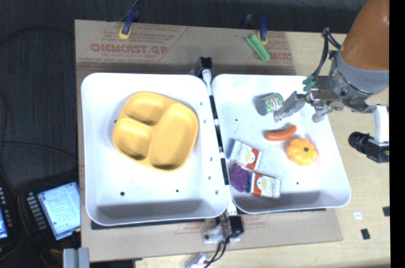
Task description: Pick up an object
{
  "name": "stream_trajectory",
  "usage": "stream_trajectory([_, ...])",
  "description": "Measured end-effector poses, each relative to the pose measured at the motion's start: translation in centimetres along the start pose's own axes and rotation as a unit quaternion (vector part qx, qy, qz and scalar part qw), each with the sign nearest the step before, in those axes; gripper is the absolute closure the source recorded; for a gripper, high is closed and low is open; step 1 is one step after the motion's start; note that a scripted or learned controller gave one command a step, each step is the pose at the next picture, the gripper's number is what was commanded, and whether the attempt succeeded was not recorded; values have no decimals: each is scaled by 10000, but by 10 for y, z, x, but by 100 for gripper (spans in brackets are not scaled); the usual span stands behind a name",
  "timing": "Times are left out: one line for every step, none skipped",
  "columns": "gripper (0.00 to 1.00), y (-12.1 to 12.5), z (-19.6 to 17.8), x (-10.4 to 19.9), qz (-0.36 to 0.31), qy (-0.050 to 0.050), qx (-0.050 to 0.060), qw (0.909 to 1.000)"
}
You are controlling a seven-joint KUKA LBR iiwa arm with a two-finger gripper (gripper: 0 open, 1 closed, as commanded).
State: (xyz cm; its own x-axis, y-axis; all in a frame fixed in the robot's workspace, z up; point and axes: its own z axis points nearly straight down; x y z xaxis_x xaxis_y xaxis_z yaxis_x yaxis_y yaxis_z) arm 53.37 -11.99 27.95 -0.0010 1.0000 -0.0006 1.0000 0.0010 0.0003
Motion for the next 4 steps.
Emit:
stream_trajectory([0,-3,180,-4,13,-7,-57,10000])
stream_trajectory([100,-2,169,-2,6,9,-65,10000])
stream_trajectory([0,-3,170,-2,6,12,-49,10000])
stream_trajectory([0,-42,187,21,28,-35,-137,9999])
